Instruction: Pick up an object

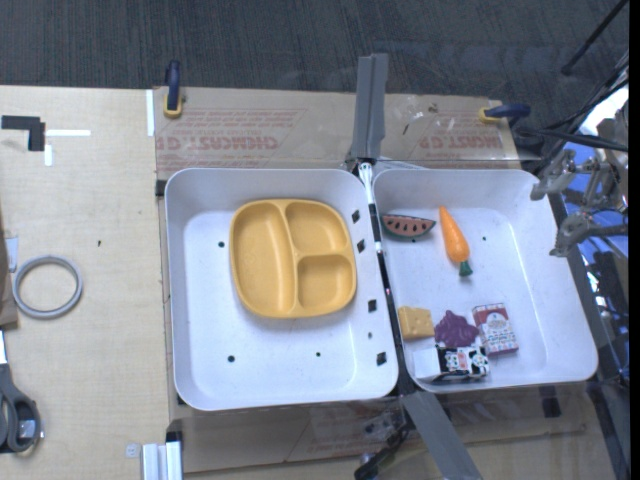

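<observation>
The right bin point(560, 298) holds several small items. A watermelon slice point(409, 226) and an orange carrot point(455, 238) lie near its back. A yellow cheese block point(416, 322), a purple grape bunch point(456, 327), a red box point(495, 329) and a black-and-white carton point(463, 362) sit near its front. My gripper point(577, 208) hangs at the right rim of this bin, above and to the right of the carrot, with nothing seen in it.
The left bin point(200, 348) carries a yellow divided plate point(293, 258). A grey tape ring point(44, 286) and scissors point(18, 418) lie on the wooden bench at the left. Clamps point(173, 88) and a metal bar point(370, 103) stand behind the bins.
</observation>
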